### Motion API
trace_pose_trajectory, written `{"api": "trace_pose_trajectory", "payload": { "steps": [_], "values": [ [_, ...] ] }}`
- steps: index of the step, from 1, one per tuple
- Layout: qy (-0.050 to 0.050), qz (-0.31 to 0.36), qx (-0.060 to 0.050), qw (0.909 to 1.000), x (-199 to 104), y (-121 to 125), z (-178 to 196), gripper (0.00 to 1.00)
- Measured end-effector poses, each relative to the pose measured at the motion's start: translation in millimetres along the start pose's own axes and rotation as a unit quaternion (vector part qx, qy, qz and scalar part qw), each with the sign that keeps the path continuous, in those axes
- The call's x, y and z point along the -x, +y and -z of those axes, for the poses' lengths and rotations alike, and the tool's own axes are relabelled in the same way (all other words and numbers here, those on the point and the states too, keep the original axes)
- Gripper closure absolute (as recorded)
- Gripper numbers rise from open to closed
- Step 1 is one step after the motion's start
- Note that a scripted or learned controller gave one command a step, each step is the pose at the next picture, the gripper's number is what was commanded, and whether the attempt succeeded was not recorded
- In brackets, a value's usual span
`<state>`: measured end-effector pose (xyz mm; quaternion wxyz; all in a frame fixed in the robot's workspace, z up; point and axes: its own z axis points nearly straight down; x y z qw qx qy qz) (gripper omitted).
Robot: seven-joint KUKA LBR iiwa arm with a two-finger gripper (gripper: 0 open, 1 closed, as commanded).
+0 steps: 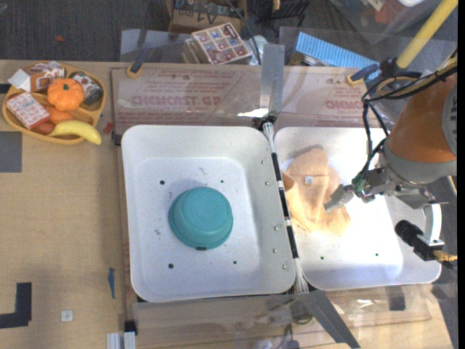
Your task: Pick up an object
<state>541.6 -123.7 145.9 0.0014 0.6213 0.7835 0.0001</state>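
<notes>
Nothing picked yet

My gripper (pixel 341 197) is at the peach cloth (pixel 314 187) in the right bin (pixel 378 264) — can't tell its state.

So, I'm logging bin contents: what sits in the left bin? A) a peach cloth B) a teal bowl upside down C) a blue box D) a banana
B: the teal bowl rests base-up in the left bin; the peach cloth lies in the right bin.

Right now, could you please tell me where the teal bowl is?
The teal bowl sits upside down near the middle of the left white bin, across the divider from the peach cloth in the right bin.
</notes>
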Motion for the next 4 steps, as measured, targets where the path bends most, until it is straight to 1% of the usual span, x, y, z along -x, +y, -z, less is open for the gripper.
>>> {"api": "trace_pose_trajectory", "payload": {
  "steps": [1,2,3,4],
  "values": [
    [-0.001,0.077,0.004,0.997,-17.7,12.6,-54.4,0.0],
    [0.0,0.077,0.007,0.997,-18.1,14.3,-43.4,1.0],
    [0.0,0.076,0.0,0.9971,-41.0,-1.7,38.7,1.0],
    [0.002,0.128,-0.001,0.9918,-32.5,-56.5,31.2,1.0]
  ]
}}
